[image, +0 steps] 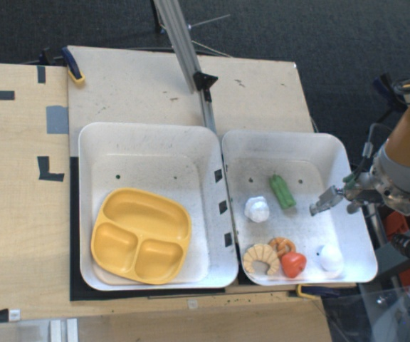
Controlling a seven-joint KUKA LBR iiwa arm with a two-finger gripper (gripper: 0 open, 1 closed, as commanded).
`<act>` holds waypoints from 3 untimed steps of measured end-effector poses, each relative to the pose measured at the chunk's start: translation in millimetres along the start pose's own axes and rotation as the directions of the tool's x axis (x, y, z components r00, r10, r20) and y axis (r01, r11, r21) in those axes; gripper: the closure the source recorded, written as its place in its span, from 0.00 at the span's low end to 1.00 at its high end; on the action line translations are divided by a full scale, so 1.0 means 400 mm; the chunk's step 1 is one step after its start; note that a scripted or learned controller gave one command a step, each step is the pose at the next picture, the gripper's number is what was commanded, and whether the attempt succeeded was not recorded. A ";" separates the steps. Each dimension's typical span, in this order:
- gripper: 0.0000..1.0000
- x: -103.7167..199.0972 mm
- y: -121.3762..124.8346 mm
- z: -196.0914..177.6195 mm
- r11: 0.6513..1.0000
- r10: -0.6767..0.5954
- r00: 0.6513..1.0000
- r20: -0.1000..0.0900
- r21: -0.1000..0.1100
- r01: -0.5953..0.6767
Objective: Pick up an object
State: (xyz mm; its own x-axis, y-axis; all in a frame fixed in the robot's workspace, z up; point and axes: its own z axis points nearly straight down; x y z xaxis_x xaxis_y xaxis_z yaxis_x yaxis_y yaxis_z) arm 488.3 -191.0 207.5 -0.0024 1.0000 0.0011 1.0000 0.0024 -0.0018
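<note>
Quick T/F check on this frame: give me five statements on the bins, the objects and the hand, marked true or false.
1. The yellow divided plate lies in the left bin. True.
2. The green block lies in the left bin. False: it is in the right bin.
3. The croissant touches the red tomato. False: a gap separates them.
4. The hand sits over the right bin's right side. True.
5. The hand holds the white ball. False: the ball lies apart on the bin floor.
</note>
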 end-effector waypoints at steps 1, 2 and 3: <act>0.00 0.000 0.000 0.000 1.000 0.000 1.000 0.000 0.000 0.000; 0.00 0.001 0.002 0.108 1.000 0.001 1.000 0.000 0.004 -0.001; 0.00 0.003 0.014 0.264 1.000 0.001 1.000 -0.001 0.006 -0.001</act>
State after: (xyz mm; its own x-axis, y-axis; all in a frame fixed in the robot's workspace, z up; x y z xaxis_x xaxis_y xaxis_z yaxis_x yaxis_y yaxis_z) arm 493.8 -189.7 101.9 -0.0015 1.0000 0.0019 1.0000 0.0015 -0.0078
